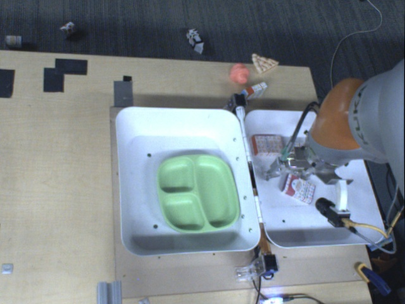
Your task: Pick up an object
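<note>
hovering low in the right bin [361, 227], your gripper [292, 164] crowds two packets [299, 189]; jaw state i cannot tell; it may nudge them aside.

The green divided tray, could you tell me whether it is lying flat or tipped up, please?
Lying flat. The green divided tray rests on the floor of the left bin, all three compartments facing up and empty.

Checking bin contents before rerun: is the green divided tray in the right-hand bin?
No. The green divided tray lies in the left bin; the right bin holds small packets under the gripper.
</note>
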`<state>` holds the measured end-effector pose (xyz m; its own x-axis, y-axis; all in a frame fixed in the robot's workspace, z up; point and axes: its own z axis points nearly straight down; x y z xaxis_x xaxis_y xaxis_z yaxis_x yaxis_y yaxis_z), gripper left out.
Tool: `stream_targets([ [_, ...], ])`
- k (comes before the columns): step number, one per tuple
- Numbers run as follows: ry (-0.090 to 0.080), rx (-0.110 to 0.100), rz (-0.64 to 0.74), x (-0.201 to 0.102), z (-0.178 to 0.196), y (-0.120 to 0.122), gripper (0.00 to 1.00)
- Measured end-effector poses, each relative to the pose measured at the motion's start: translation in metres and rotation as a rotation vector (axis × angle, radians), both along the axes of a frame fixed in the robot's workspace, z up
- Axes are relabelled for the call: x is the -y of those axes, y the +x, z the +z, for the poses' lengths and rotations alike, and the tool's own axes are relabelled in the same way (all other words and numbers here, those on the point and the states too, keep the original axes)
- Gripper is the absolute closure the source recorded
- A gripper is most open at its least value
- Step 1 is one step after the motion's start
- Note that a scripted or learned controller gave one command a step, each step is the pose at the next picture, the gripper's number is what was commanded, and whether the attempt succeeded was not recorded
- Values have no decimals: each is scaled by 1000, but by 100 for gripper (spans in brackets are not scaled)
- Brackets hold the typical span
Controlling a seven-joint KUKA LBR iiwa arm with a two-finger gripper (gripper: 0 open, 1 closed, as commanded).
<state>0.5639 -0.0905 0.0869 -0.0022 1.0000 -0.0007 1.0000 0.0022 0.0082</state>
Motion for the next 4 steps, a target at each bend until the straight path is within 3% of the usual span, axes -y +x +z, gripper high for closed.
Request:
stream_targets([
  [1, -1, 6, 2, 0, 12, 2, 100],
  [2, 0, 6, 2, -1, 12, 2, 0],
  [3, 0, 9, 4, -1, 23, 3, 100],
  [4, 0, 9, 4, -1, 22, 3, 0],
])
